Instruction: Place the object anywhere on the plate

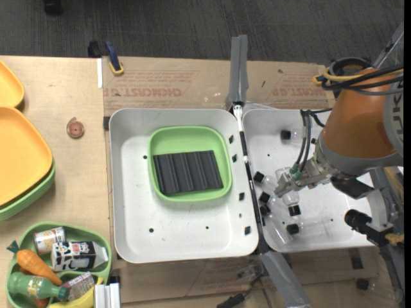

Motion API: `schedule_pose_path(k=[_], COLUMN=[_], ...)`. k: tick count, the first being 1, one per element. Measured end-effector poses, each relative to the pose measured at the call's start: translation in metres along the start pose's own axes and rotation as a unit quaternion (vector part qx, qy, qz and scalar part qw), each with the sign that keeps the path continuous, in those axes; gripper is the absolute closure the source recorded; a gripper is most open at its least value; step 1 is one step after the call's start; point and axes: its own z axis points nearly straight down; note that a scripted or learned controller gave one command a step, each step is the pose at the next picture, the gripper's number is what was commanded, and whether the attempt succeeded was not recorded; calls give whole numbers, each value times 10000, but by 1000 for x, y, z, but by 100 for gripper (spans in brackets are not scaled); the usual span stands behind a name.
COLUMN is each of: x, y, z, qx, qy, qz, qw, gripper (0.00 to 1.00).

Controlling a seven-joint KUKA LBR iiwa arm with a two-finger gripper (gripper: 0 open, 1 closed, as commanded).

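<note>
Camera view: pincer (287, 188) low over the right bin (334, 236); its opening and contents cannot be told. Green plate (190, 139), holding a black ridged insert (190, 172), sits in the left bin (128, 191).

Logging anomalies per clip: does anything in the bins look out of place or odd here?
The square green plate in the left white bin already carries a dark ribbed rectangular block, lying slightly askew. The tool is over the right white bin, among small black pieces.

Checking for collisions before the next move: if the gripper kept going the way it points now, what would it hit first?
The gripper points down-left, so likely the right bin's floor, near a clear object; depth is unclear.
</note>
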Motion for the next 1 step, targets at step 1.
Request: schedule_pose_path(k=[1], x=[26], y=[75], z=[21], qx=[10], qy=[0], qz=[-435], qw=[9991], gripper=[100])
